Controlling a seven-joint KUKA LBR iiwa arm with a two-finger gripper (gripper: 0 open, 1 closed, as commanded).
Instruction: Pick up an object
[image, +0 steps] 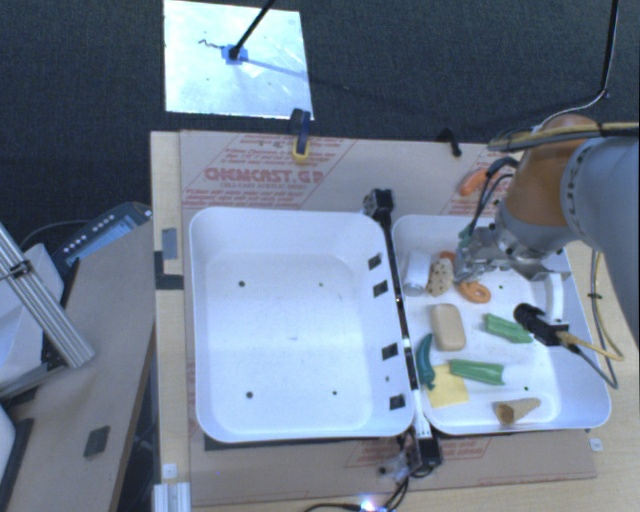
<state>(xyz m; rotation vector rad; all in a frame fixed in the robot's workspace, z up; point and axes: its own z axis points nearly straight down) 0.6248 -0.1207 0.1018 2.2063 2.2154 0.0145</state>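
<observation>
Over right bin (590, 405), gripper (468, 262) grip unclear, orange ring (474, 292), tan block (448, 327) close by

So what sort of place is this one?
Probably a robotics lab bench for grasping trials: an arm reaches over two white bins, one holding small toy-like items such as a tan block, on a cardboard-covered bench.

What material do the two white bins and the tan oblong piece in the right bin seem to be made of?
Left bin and right bin: probably thin moulded plastic, smooth and slightly glossy, with rounded corners. Tan oblong piece: possibly soft plastic or foam, like toy bread; its surface looks matte, but the view is too coarse to be sure.
</observation>
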